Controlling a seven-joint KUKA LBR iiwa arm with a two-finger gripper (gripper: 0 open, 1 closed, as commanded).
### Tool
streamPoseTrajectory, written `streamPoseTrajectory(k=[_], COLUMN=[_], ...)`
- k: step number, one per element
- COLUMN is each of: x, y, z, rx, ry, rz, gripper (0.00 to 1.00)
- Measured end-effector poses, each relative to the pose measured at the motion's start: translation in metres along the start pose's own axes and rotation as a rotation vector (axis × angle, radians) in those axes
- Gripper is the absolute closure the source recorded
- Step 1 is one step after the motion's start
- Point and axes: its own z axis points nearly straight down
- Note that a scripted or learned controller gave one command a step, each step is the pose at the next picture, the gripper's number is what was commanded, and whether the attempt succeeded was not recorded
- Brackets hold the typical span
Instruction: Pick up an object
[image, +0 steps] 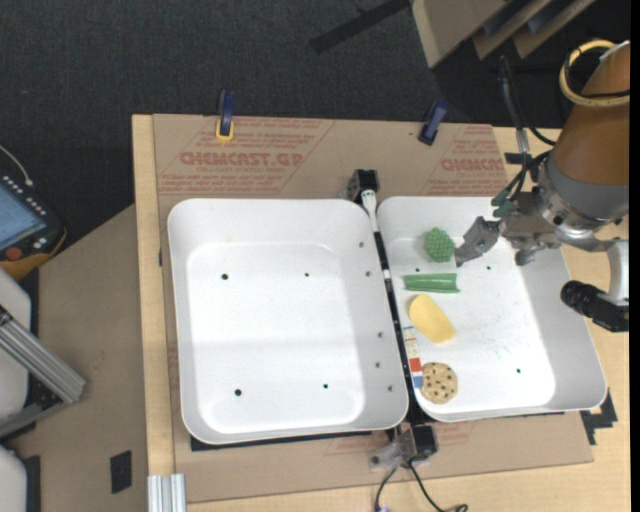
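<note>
The right bin (560, 395) holds several small objects along its left side. A bumpy green piece (437, 243) lies at the back, with a flat green bar (431, 284) just in front of it. Nearer the front are a yellow lump (432, 318) and a round chocolate-chip cookie (438, 381). A small red and blue item (415, 366) rests against the bin's left wall. My gripper (500, 247) hangs over the back of the right bin, just right of the bumpy green piece. It is open, its fingers spread apart with nothing between them.
The left bin (200, 300) is bare white with a few dark dots. A black divider (385, 280) runs between the two bins. Both bins sit on a cardboard sheet (300, 150) held by clamps at the back. The arm's black parts (595, 300) overhang the right bin's right edge.
</note>
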Motion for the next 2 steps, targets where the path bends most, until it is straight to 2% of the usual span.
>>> streamPoseTrajectory(k=[1,2], x=[-0.057,-0.108], y=[-0.042,-0.054], z=[-0.162,-0.292], rx=[-0.022,-0.021], ry=[-0.009,-0.011], rz=[0.007,0.006], gripper=[0.00,0.00])
